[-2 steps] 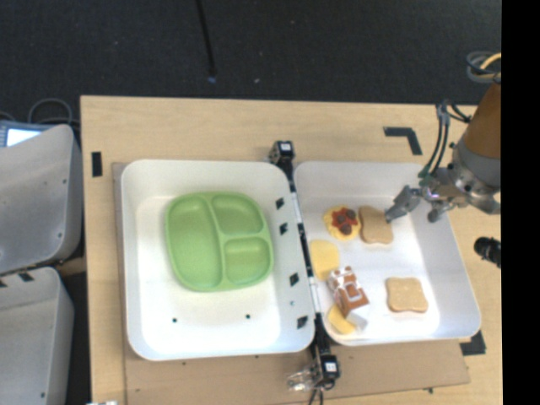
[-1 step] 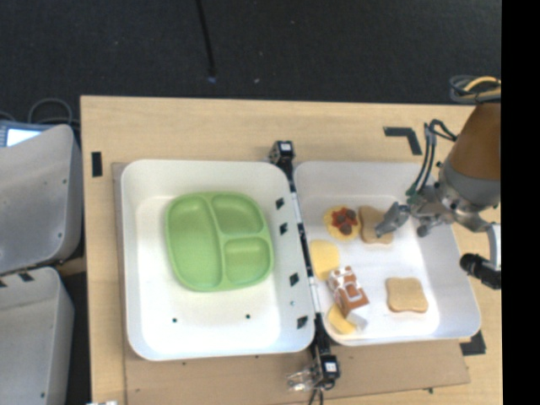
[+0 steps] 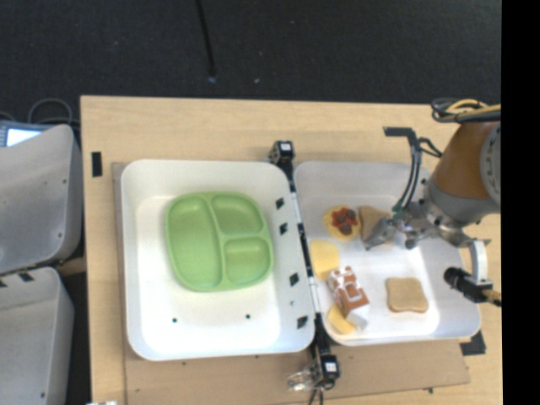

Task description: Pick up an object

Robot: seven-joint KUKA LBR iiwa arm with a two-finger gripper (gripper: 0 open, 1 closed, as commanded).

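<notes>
The right bin (image 3: pixel 456 323) holds several toy food items. A red and yellow piece (image 3: pixel 341 219) lies at its upper left, with a tan wedge (image 3: pixel 369 218) right beside it. Below them are a round yellow piece (image 3: pixel 324 256), a small brown and white carton (image 3: pixel 349 291), a pale yellow piece (image 3: pixel 339 320) and a slice of toast (image 3: pixel 406 294). My gripper (image 3: pixel 390 231) hangs low over the bin's middle, just right of the tan wedge and above the toast. Nothing is visibly held in it.
A green divided plate (image 3: pixel 219 240) lies in the left bin (image 3: pixel 152 327). The grey arm with its orange band (image 3: pixel 464 163) reaches in over the right bin's upper right part. A black cable (image 3: pixel 415 163) loops beside the arm.
</notes>
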